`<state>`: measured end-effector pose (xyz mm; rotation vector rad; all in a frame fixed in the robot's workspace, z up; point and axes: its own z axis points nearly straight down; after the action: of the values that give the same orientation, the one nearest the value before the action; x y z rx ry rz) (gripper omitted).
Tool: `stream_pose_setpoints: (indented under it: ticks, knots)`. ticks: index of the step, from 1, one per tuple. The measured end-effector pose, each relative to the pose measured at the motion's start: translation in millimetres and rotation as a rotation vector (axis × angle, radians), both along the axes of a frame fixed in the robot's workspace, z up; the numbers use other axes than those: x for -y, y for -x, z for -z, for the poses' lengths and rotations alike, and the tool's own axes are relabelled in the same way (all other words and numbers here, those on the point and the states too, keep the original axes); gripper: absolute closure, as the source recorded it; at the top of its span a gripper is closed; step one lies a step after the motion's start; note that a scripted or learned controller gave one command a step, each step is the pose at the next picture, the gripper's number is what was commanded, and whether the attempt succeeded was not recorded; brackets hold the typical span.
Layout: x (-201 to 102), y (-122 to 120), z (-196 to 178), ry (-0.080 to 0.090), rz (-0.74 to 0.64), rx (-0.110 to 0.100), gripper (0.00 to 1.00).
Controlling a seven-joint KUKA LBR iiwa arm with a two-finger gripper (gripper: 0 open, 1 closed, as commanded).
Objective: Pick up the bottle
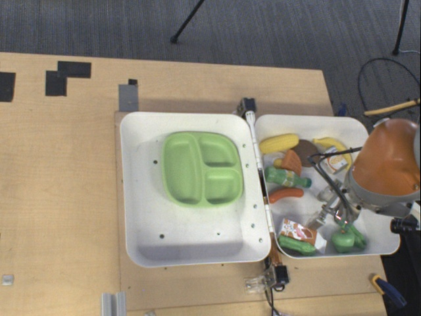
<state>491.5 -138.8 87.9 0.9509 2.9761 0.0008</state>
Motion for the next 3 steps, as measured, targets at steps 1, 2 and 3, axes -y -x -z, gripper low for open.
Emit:
stream_pose_setpoints:
  ticks: [1, 2, 3]
  knots:
    - [-1.0, -1.3, -11.1, -0.001, 0.001, 0.002, 1.0]
    - [-50.6, 3.3, -107.6, -0.005, 0.063, -0.01, 1.0]
    - [-74.2, 3.0, -143.0, 0.001, -0.449, -0.01, 1.0]
